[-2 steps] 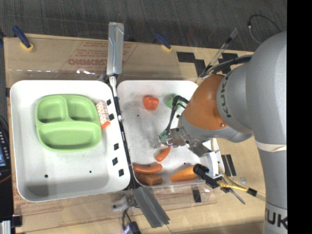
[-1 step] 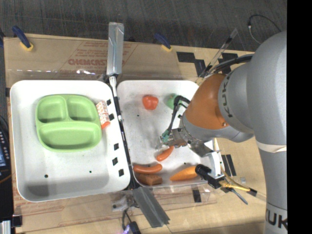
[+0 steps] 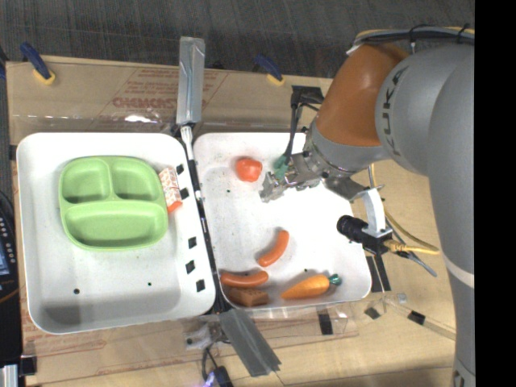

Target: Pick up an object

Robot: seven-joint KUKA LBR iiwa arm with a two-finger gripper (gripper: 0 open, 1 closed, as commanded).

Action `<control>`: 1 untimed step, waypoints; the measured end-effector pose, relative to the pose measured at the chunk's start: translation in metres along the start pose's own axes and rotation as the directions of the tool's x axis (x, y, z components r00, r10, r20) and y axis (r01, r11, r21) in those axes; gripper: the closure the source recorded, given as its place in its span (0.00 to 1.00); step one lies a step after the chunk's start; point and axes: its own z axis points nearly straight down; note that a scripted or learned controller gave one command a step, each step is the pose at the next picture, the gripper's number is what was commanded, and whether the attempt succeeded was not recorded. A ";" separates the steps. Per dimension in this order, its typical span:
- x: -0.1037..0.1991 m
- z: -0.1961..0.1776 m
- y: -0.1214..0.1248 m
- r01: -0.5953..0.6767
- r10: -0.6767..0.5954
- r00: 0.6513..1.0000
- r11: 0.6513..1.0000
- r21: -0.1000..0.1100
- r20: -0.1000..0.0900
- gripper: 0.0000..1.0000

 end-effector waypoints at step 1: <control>0.004 -0.037 -0.028 -0.030 0.030 1.000 1.000 0.001 0.000 1.00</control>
